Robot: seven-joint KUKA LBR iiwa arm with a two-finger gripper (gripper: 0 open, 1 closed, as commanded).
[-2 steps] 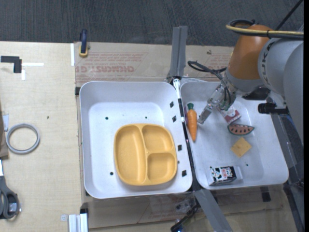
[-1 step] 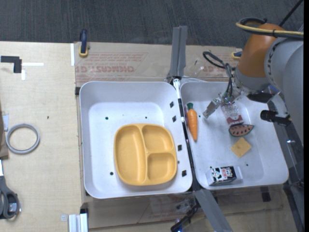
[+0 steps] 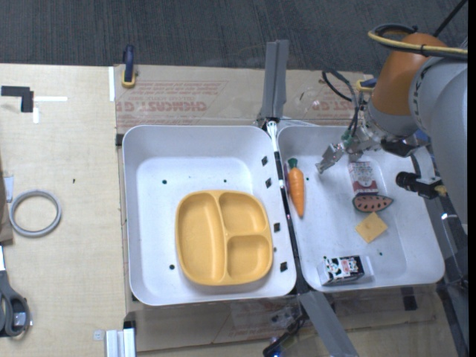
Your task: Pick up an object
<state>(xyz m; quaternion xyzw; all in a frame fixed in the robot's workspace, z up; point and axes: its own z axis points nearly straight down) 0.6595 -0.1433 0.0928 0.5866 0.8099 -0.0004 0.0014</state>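
My gripper [image 3: 332, 157] hangs over the back of the right bin [image 3: 416, 270], under the orange-banded wrist [image 3: 398, 73]. An orange carrot with a green top [image 3: 296, 190] lies along that bin's left wall, just left of and below the gripper. A white packet with a red label [image 3: 362, 175] lies to the gripper's lower right. Below it are a brown oval piece [image 3: 372, 202] and a yellow square slice [image 3: 371, 227]. A black-and-white carton [image 3: 343, 268] rests near the front wall. I see nothing held.
The left bin [image 3: 149, 199] holds a yellow divided plate [image 3: 223, 236]. On the wooden bench to the left lie a grey tape ring [image 3: 33, 213] and scissors [image 3: 11, 311]. A grey post [image 3: 275, 80] stands behind the bins' shared wall.
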